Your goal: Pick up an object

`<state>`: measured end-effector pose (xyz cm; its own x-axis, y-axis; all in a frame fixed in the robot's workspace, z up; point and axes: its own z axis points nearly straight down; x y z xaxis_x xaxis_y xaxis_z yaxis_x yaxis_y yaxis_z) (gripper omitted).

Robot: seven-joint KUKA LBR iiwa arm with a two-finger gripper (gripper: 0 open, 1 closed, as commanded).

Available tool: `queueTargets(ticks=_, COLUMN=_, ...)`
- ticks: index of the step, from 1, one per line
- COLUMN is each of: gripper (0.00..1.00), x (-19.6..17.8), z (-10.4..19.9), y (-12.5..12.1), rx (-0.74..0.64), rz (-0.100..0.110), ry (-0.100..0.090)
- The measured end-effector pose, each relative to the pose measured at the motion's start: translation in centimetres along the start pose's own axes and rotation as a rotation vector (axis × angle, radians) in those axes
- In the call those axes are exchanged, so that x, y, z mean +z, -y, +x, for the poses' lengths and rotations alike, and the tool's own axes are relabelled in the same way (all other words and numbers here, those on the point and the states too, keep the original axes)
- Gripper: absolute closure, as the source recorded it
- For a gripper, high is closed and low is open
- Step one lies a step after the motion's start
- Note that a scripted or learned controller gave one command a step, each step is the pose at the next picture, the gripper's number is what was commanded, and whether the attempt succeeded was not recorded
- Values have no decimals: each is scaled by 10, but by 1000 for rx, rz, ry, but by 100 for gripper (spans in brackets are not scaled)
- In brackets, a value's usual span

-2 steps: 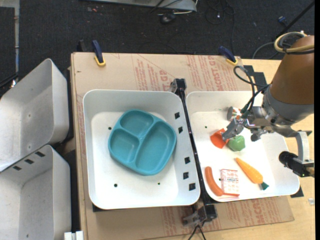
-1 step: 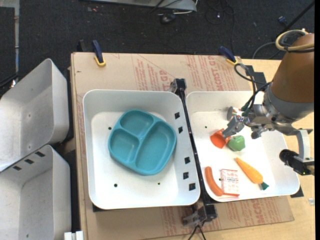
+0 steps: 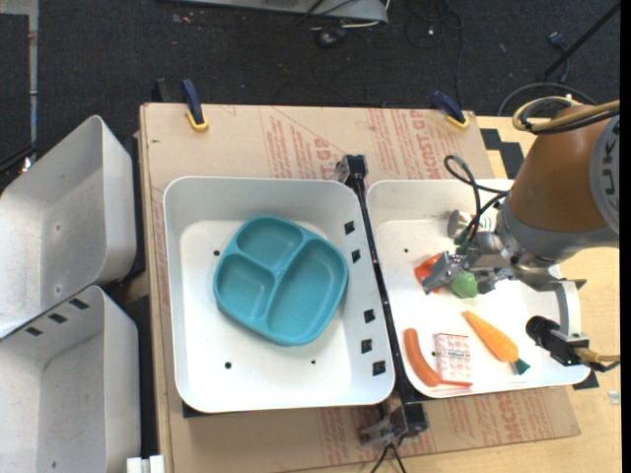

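In the right bin (image 3: 414, 205) my gripper (image 3: 455, 269) reaches in from the right, low over a small red-orange object (image 3: 430, 268) and a green round object (image 3: 462, 285) that lie right at its tip. An orange carrot (image 3: 492, 336) lies toward the bin's front right. A red sausage-shaped piece (image 3: 421, 358) and a small red-and-white packet (image 3: 453, 355) rest near the front edge. The left bin (image 3: 197, 215) holds a teal divided plate (image 3: 282, 279).
Two empty-looking white bins (image 3: 59, 225) stand off the bench to the left. Clamps (image 3: 195, 106) hold the cardboard base at the back. A black divider (image 3: 370, 264) runs between the two bins. Cables trail from the arm's wrist (image 3: 473, 205).
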<state>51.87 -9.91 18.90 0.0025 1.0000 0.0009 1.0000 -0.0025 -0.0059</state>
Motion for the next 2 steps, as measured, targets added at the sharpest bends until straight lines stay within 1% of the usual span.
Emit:
queueTargets(ticks=1, gripper=0, x=64, z=0, y=-1, rx=0, rz=-1, ry=0)
queueTargets(ticks=2, gripper=0, x=99, z=0, y=0, rx=0, rz=-1, ry=0)
